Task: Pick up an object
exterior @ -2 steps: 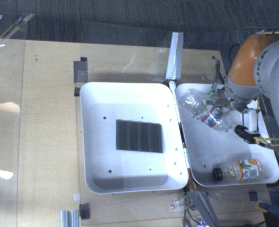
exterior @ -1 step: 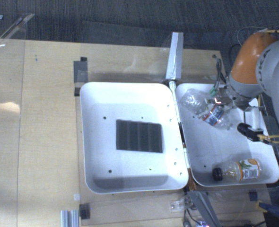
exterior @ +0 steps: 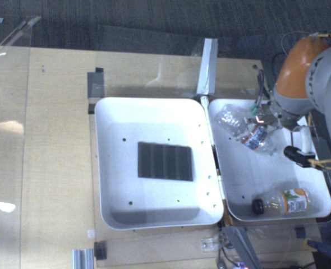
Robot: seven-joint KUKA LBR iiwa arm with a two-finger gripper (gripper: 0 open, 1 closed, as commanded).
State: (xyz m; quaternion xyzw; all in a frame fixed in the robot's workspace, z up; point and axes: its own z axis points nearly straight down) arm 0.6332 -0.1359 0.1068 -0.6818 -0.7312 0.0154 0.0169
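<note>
The arm (exterior: pixel 317 72) runs off the right edge, perhaps hiding its pincer (exterior: pixel 262 122).

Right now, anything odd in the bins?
Mildly. A bottle lies on its side at the right bin's near edge, and a crumpled clear plastic bottle sits under the gripper. No spills.

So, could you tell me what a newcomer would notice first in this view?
Probably the grey arm with its orange band, reaching from the right over the right bin. Next, the dark ribbed rectangle in the middle of the left bin, then the bottle lying on its side near the right bin's front edge.
</note>
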